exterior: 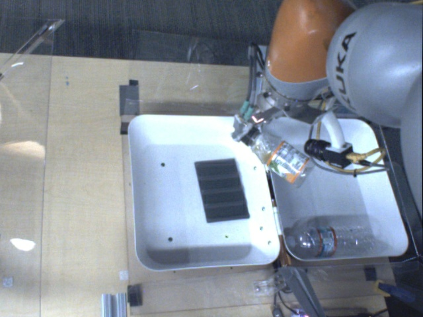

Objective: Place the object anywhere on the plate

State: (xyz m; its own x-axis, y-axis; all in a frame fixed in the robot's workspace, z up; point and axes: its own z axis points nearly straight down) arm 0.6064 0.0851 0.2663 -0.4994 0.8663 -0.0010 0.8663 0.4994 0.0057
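Observation:
A black ridged rectangular plate (221, 190) lies flat in the middle of the left white bin (149, 197). My gripper (246, 131) hangs over that bin's far right corner, under the orange band of the arm. It is shut on the neck end of a clear plastic bottle (285, 159) with an orange and green label. The bottle slants down to the right, with its body above the wall between the two bins. It is up and to the right of the plate, apart from it.
A second clear bottle (327, 238) lies on its side along the near wall of the right bin (386, 197). Cables and a white fitting (334, 140) hang from the wrist over the right bin. Wooden bench spreads to the left.

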